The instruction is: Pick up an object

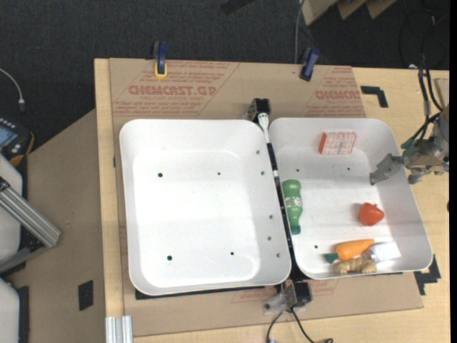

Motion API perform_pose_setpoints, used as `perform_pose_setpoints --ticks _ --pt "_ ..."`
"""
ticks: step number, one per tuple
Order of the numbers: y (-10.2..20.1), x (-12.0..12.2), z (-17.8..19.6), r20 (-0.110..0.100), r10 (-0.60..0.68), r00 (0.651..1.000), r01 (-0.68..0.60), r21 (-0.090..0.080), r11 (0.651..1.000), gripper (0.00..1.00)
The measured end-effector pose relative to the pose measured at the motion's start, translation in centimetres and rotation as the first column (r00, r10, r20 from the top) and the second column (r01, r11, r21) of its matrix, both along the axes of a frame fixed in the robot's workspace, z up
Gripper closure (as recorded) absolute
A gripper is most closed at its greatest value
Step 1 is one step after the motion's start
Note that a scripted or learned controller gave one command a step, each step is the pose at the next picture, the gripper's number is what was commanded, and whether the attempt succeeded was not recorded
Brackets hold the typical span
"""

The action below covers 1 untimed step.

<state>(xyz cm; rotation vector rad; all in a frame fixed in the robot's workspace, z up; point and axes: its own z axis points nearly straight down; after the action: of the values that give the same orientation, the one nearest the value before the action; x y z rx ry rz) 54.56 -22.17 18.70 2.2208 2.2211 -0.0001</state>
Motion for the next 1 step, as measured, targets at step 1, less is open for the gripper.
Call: perform_pose_setpoints --ticks 1 --pt "4.09 -7.08 -5.60 -0.011 -0.001 1.000 0.001 0.007 1.000 0.00"
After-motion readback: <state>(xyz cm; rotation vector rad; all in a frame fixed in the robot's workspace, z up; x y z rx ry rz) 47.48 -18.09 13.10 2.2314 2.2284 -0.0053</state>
